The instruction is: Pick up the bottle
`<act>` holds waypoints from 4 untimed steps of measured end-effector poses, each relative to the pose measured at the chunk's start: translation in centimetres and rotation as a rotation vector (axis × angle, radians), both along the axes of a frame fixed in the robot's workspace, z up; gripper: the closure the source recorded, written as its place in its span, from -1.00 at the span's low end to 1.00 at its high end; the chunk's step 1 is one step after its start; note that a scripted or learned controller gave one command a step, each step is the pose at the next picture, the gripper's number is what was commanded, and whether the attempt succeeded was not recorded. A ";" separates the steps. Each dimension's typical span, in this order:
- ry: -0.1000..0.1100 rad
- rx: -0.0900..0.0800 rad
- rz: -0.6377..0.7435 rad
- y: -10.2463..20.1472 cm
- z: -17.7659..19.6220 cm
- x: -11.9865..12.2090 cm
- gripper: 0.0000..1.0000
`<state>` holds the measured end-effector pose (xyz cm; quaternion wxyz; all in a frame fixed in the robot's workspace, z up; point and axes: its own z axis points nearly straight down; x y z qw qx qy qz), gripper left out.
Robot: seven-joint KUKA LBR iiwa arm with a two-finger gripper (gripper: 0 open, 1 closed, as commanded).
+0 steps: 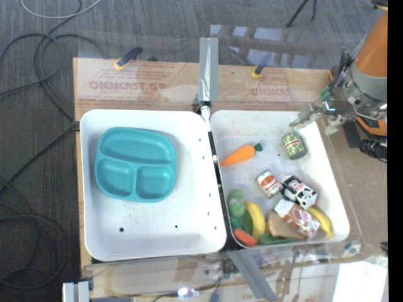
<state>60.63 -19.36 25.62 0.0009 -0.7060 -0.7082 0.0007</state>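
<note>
A small green bottle (236, 203) lies in the right bin (327, 162) against its left wall, next to a yellow banana (255, 218). A short green-labelled container with a pale cap (293, 145) lies near the bin's far right. My gripper (317, 122) hangs over the bin's far right corner, just above and to the right of that container. Its two fingers (303, 119) are spread apart with nothing between them. The gripper is far from the green bottle, which sits toward the near left of the bin.
The right bin also holds an orange carrot (240, 155), a red-and-white can (268, 184), a black-and-white carton (300, 192), a brown carton (293, 222) and a second banana (322, 221). A teal divided plate (135, 163) lies in the left bin (101, 231).
</note>
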 end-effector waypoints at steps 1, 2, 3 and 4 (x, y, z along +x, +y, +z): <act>0.002 0.000 0.038 3.3 -6.9 -8.3 -1.00; -0.009 -0.007 0.234 8.4 -16.0 -8.0 -1.00; -0.026 -0.009 0.136 8.2 -16.5 -11.5 -1.00; -0.003 0.000 0.465 12.0 -3.3 -12.1 -1.00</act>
